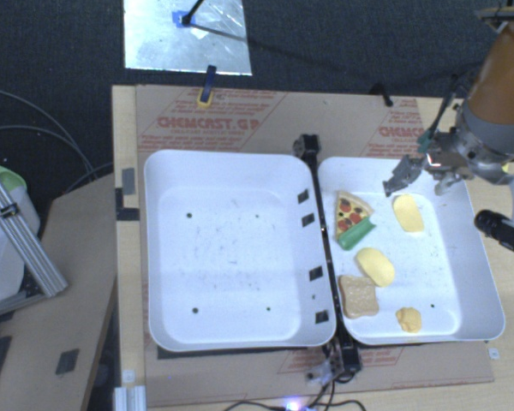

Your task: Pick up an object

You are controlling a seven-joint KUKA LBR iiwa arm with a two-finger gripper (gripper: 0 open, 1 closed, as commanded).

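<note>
The tabletop (pixel 265 110) is fitted with two white bins. The left bin (pixel 231 251) is shown beside the right bin (pixel 467 264), in which five items are contained: a pizza slice (pixel 353 217), a toast slice (pixel 358 296), a yellow oval piece (pixel 376 265), a pale yellow piece (pixel 408 213) and a small yellow piece (pixel 409 318). The gripper (pixel 420 176) is positioned over the right bin's far edge, just beside the pale yellow piece; the state of the jaws cannot be told.

Smooth glossy white plastic bins (pixel 231 168)
</note>
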